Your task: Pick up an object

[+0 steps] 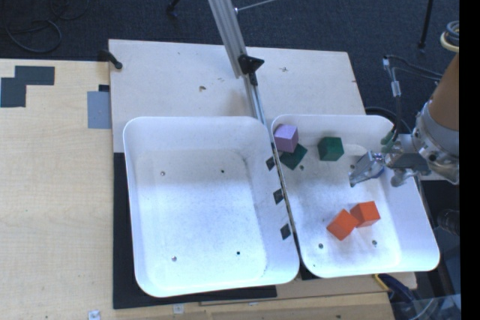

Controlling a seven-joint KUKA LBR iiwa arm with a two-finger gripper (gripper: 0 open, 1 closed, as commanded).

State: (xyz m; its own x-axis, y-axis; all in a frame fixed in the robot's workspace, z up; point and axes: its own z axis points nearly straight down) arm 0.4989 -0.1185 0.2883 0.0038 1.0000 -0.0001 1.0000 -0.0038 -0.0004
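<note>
Gripper [365, 170], right of frame over the right bin [420, 251], fingers apparently open and holding nothing; two orange blocks [353, 219] lie just below it, ungrasped, so the pick is not yet done.

In the right bin [420, 255]: a purple cube [286, 137] touching a dark green block [294, 155], a green cube [330, 148] nearby, two orange cubes [353, 219] touching.
</note>
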